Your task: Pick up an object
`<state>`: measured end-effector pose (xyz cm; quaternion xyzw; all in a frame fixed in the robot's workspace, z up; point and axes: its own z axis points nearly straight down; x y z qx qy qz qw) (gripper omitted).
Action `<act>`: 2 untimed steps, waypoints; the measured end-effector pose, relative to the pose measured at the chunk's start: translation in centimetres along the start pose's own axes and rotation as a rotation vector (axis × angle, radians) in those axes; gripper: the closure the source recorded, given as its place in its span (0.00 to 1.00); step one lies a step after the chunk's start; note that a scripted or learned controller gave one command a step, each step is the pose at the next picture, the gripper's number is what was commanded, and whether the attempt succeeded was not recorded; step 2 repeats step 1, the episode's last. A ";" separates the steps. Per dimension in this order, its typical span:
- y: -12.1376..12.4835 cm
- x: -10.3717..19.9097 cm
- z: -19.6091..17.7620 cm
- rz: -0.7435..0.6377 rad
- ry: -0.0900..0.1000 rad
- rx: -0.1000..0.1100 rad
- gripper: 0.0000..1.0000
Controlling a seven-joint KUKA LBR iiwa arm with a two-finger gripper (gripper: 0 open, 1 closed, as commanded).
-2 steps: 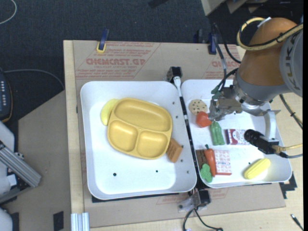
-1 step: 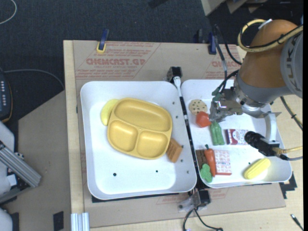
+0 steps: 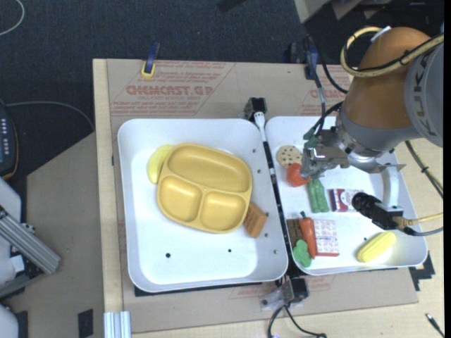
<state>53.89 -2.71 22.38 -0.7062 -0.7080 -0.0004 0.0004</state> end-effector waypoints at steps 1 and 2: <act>-0.3 -0.1 -0.1 0.003 0.000 0.002 1.00; -0.3 -0.1 -0.1 0.003 0.000 0.002 1.00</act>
